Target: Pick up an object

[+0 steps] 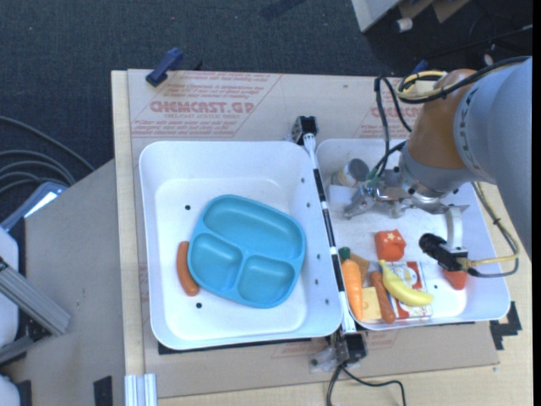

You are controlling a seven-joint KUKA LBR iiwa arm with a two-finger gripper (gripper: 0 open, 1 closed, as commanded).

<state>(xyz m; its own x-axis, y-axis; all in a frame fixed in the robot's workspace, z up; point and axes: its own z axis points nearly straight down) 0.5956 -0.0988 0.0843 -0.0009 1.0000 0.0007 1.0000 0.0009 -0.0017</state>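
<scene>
My gripper (362,201) hangs low over the upper left part of the right bin (482,311), its metal tips pointing toward the divider. A red blocky toy (390,245) lies just below and right of it, apart from the tips. Further down lie a yellow banana (404,288), a carrot (351,276), an orange wedge (357,303) and a brown sausage (382,299), partly on a red and white packet (414,304). A small red piece (457,281) sits near the right wall. A small grey and beige thing (350,172) lies just above the gripper.
The left bin (161,193) holds a blue divided plate (245,250) with an orange-red sausage (186,269) beside its left edge. The grey and orange arm (461,125) covers the right bin's upper right corner. A blue clip (164,66) lies on the cardboard beyond the bins.
</scene>
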